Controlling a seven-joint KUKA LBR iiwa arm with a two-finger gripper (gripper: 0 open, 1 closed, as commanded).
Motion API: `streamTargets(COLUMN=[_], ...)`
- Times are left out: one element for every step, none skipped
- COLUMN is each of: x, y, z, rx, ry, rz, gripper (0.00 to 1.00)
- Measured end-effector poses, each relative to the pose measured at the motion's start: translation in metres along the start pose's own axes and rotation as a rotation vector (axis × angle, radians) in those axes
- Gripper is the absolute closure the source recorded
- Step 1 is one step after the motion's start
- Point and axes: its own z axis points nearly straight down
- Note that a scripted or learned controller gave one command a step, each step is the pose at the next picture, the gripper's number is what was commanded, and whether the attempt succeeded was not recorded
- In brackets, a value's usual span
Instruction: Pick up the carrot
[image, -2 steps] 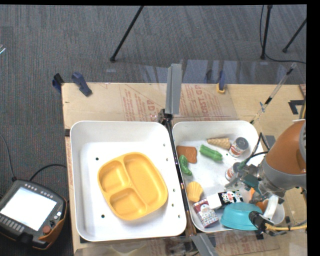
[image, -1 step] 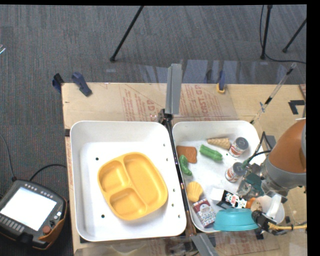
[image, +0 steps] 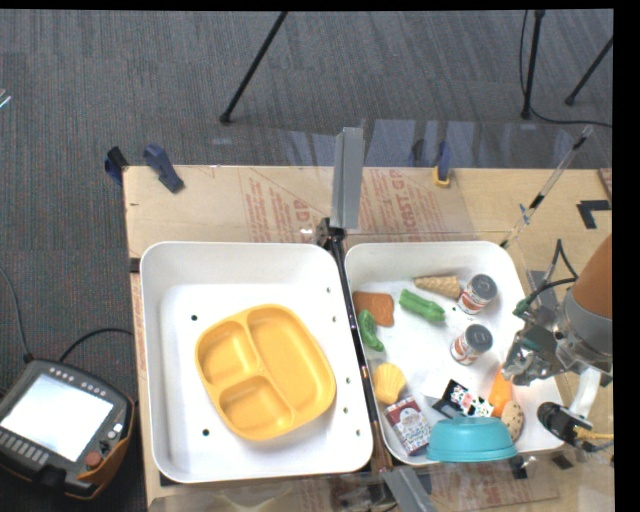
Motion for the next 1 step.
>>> streamTargets(x=[0.0401], y=[-0.0379], z=[0.0727], rx=[0.006], ry=[-0.001], rz=[-0.297], gripper=[1.00])
